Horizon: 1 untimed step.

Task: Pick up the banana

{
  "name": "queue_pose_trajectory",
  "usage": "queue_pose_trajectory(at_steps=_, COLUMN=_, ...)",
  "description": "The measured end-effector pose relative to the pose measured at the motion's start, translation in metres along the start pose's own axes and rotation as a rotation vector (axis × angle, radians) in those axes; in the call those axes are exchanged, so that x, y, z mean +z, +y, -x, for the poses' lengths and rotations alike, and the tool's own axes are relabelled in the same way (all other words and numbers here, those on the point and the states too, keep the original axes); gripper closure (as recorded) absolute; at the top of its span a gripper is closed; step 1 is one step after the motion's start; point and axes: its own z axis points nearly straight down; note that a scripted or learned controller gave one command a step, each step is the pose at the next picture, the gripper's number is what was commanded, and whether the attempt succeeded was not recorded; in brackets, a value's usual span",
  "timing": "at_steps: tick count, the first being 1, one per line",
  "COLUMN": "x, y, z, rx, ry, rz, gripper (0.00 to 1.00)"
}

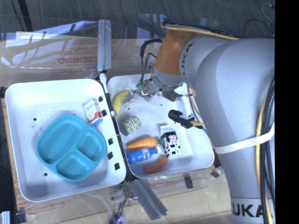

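Observation:
The yellow banana (120, 101) lies at the far left of the right bin (202, 158), against the wall between the two bins. My gripper (141, 92) hangs low over the bin's back part, just right of the banana and close to its upper end. Nothing shows as held by it. The grey arm with its orange band reaches in from the right and covers the bin's back right corner.
The right bin also holds a green can (130, 124), a carrot (142, 143), a blue bottle (141, 156), a brown sausage (156, 164) and a cow-patterned carton (171, 143). A blue divided plate (70, 146) and a small red-and-white carton (92, 111) sit in the left bin (28, 97).

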Motion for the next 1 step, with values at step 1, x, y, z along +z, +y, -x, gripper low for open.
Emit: queue_pose_trajectory(at_steps=1, x=0.0009, y=0.0006, z=-0.0017, rx=-0.532, ry=0.001, rz=-0.002, gripper=0.0)
